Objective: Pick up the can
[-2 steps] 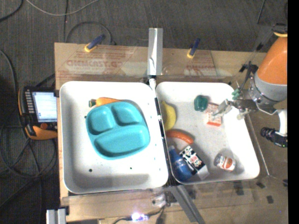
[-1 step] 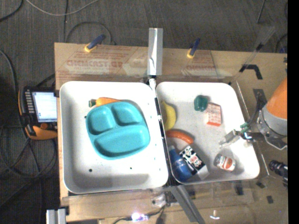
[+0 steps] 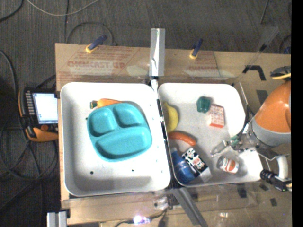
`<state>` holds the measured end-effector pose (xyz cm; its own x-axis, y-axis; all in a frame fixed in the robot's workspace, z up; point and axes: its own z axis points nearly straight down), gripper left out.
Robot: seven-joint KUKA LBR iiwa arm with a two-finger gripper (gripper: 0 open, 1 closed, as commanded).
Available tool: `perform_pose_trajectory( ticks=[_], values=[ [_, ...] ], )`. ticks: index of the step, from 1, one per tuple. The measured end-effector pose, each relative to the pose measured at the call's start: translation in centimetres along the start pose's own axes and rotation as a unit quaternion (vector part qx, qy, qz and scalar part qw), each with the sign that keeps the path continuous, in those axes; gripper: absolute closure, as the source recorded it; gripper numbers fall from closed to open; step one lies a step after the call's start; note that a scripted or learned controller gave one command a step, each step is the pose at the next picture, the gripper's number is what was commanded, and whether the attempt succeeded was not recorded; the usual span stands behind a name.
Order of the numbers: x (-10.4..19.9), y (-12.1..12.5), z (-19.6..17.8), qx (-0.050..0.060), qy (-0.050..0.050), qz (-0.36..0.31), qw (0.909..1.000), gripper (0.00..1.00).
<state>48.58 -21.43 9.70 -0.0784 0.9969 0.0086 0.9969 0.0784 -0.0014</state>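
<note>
The can point(image 3: 228, 164), silver with a red label, lies on its side near the front right corner of the right bin point(image 3: 236, 91). My gripper point(image 3: 226, 145) hovers just above and behind the can, reaching in from the right under the grey wrist and orange band. Its fingers look spread, with nothing between them. The can sits apart from the fingertips, just in front of them.
The right bin also holds a yellow fruit point(image 3: 171, 117), a green object point(image 3: 204, 104), a red-and-white box point(image 3: 216, 116), an orange sausage point(image 3: 182, 137), and a blue item point(image 3: 182, 169) with a cow-print carton point(image 3: 195, 161). The left bin point(image 3: 75, 174) holds a teal divided plate point(image 3: 120, 130) and a carrot point(image 3: 106, 101).
</note>
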Motion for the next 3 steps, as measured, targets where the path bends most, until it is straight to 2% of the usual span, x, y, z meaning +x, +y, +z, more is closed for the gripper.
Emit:
perform_pose_trajectory(
  ticks=[1, 2, 3],
  values=[
    [1.3, 2.4, 0.5, -0.006, -0.001, 0.198, 0.9801, 0.00],
    [4.7, 0.1, 0.2, -0.001, -0.005, 0.223, 0.9748, 0.00],
    [7.1, 2.4, 0.7, -0.009, -0.008, 0.300, 0.9537, 0.00]
  ],
)
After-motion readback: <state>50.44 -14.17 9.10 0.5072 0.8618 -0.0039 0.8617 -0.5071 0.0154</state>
